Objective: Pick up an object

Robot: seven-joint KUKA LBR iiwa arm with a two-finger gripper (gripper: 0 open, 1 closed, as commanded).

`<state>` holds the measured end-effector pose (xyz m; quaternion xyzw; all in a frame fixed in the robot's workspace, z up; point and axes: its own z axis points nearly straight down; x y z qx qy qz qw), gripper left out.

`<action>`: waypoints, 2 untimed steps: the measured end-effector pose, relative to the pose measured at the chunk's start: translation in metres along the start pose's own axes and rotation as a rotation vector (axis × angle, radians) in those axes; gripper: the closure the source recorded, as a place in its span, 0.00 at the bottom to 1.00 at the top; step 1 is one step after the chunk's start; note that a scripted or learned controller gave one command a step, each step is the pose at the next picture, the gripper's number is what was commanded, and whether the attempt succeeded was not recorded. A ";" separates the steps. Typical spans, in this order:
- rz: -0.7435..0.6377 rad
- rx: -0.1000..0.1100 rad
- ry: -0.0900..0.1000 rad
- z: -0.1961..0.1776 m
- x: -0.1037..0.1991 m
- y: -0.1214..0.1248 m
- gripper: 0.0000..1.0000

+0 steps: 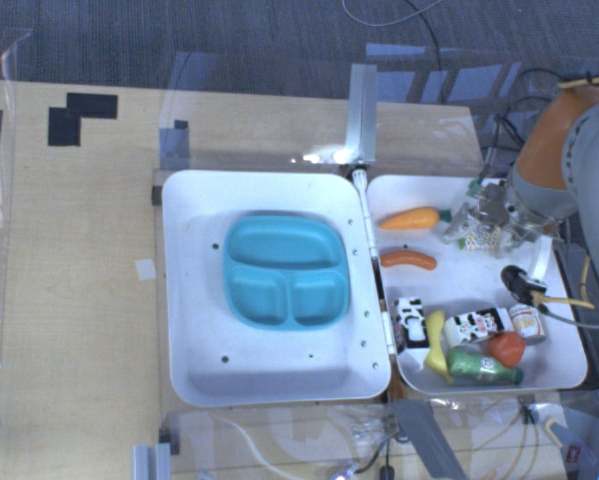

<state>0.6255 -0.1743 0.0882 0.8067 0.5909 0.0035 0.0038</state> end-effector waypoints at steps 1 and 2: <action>0.040 0.010 0.001 0.001 -0.005 0.022 0.00; 0.318 0.005 0.002 0.001 -0.016 0.008 0.00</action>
